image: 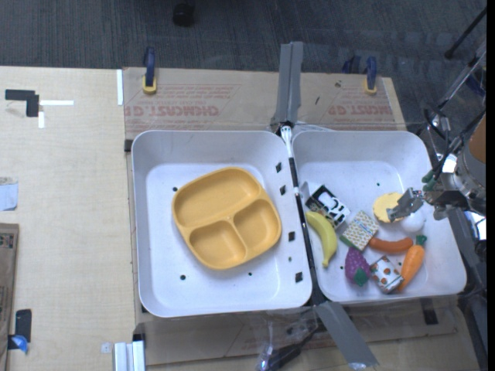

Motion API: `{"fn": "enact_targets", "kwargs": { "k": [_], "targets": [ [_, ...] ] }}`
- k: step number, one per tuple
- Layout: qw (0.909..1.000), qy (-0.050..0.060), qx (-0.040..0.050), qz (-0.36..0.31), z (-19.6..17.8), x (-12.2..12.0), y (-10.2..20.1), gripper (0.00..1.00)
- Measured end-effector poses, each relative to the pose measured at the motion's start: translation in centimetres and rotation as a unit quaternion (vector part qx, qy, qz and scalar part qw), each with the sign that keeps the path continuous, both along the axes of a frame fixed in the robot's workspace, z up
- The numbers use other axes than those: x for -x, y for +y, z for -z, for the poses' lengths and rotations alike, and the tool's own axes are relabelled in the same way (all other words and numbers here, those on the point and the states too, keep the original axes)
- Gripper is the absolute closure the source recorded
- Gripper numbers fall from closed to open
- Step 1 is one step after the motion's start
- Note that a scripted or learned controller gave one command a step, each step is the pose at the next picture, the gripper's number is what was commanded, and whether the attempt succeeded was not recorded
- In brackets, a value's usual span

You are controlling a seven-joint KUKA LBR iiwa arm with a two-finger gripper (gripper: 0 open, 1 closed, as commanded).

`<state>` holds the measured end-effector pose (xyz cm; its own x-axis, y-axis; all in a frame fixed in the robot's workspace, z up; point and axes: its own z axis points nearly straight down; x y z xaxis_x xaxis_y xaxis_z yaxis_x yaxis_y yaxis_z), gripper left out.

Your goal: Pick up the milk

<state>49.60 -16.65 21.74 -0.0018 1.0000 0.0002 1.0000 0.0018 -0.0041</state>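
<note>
The small black-and-white cow-patterned milk carton [328, 202] lies in my right white bin [363, 153], near its left wall, just above the yellow banana [322, 236]. Beside the banana sits a speckled beige block [360, 229], then a purple bunch of grapes [355, 263], a small red-and-white carton [386, 274], an orange sausage [391, 245] and an orange carrot [412, 260]. My hand [408, 204] hangs at the bin's right side over a yellow round piece [386, 205]; open or clenched, I cannot tell. The left white bin [155, 207] holds a yellow divided plastic plate [225, 217].
</note>
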Motion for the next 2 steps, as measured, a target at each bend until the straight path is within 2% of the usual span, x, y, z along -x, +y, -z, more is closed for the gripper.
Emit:
{"fn": "enact_targets", "kwargs": {
  "k": [1, 2],
  "targets": [
    [0.9992, 0.001, 0.0000, 0.039, 11.9, -0.6, 6.8, 0.00],
    [0.9996, -0.002, 0.0002, -0.030, 12.6, -7.4, 7.0, 0.00]
  ]
}}
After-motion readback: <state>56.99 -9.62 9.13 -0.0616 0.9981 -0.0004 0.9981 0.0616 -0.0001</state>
